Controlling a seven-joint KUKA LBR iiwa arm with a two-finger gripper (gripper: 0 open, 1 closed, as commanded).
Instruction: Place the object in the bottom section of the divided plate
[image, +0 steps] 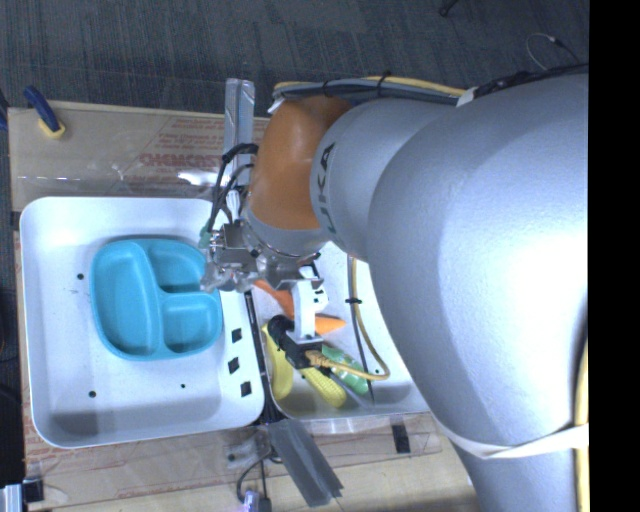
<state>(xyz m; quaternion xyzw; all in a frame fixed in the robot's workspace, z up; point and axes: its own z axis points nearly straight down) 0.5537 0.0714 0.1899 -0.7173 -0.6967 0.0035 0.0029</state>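
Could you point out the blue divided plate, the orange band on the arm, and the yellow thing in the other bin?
blue divided plate (125, 300): camera view, its large left section.
orange band (290, 165): camera view, its middle.
yellow thing (283, 372): camera view, its visible yellow side.

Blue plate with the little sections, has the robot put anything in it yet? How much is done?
Nothing looks done yet: the blue divided plastic plate in the left white bin has no object in it. Right now the gripper sits by the bins' shared edge, above the right bin, where the yellow banana-shaped toy and orange carrot-like piece lie. Picking one and placing it remains.
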